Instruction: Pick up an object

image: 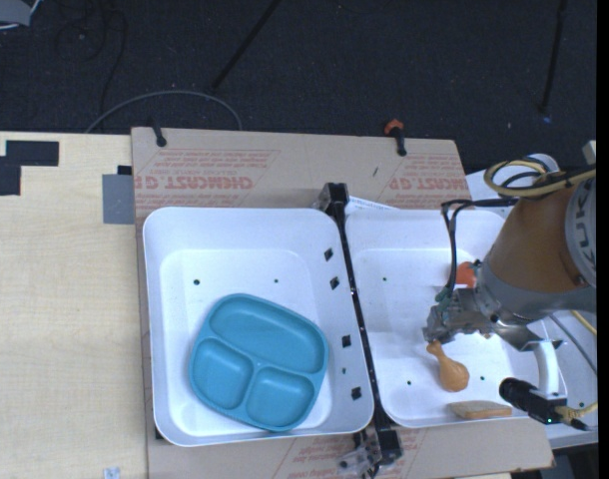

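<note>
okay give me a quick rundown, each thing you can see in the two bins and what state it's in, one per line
Blue divided plate: lying flat, right way up, in the left bin.
Brown drumstick-shaped toy: lying in the right bin, just below the gripper.
Tan block: resting at the right bin's near edge.
Gripper: lowered over the right bin.

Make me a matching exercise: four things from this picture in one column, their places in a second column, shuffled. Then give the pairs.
Things:
1. blue tray
2. drumstick
3. wooden block
4. gripper

Places:
A. at the right bin's near edge
B. just above the drumstick's thin end
C. in the left bin
D. on the right bin's floor, below the gripper

Pairs: 1-C, 2-D, 3-A, 4-B
</note>
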{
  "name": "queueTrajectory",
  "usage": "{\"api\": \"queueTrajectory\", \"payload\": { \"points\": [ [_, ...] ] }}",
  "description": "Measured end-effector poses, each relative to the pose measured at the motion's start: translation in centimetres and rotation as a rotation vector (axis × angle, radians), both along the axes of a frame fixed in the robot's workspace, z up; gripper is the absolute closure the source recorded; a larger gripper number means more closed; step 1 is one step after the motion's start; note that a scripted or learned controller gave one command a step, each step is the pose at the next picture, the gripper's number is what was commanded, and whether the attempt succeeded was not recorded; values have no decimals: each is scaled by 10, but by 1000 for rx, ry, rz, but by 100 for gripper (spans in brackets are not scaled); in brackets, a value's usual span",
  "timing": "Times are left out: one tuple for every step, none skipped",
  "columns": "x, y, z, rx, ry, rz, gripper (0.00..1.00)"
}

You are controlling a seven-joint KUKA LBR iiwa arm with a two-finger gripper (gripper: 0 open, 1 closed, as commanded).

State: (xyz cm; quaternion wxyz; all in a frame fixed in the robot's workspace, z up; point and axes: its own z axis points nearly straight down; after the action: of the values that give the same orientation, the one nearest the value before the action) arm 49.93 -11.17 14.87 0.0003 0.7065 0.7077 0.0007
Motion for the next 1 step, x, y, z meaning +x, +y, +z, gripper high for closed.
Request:
{"api": "queueTrajectory", "payload": {
  "points": [
    [1,3,62,-1,-2,-1,100]
  ]
}}
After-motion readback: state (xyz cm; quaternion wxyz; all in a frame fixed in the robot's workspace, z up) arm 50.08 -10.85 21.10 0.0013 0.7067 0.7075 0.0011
